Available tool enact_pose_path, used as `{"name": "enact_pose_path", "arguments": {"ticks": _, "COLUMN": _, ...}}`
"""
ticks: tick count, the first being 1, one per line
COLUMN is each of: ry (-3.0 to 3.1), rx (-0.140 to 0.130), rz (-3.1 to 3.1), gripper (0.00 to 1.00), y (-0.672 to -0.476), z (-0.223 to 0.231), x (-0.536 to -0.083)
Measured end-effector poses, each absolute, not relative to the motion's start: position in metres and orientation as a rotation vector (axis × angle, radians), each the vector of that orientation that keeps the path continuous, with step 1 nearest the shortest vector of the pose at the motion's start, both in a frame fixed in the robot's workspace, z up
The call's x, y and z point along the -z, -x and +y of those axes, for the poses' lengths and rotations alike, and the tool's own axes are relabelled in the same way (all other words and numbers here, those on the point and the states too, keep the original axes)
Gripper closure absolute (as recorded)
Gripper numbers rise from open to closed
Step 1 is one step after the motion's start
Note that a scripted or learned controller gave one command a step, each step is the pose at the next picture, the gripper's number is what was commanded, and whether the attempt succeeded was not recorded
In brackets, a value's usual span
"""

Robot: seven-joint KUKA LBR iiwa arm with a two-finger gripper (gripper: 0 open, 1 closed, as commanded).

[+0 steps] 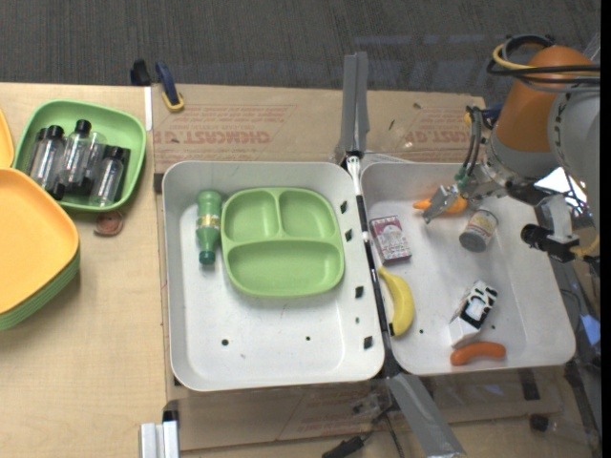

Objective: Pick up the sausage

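In the camera view the gripper hovers at the right bin's far side, fingers seemingly parted and empty. The sausage lies well below it, near the front rim. The approach comes next: travel there, descend.

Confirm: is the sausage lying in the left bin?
No, the sausage lies in the right bin, near its front edge.

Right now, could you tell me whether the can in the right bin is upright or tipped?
Tipped: the can lies on its side on the bin floor.
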State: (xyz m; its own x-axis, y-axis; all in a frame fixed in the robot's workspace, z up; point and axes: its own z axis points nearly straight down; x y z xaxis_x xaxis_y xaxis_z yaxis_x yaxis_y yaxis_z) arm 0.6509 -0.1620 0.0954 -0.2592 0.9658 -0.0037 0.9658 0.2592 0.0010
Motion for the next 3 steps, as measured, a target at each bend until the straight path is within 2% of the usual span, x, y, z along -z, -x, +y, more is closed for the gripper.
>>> {"name": "enact_pose_path", "arguments": {"ticks": 1, "ry": -1.876, "rx": 0.001, "rz": 2.519, "gripper": 0.0, "y": -0.659, "z": -0.105, "x": -0.112}}
{"name": "enact_pose_path", "arguments": {"ticks": 2, "ry": -2.155, "rx": 0.003, "rz": 2.287, "gripper": 0.0, "y": -0.642, "z": -0.117, "x": -0.092}}
{"name": "enact_pose_path", "arguments": {"ticks": 3, "ry": -2.123, "rx": 0.002, "rz": 2.314, "gripper": 0.0, "y": -0.659, "z": -0.115, "x": -0.172}}
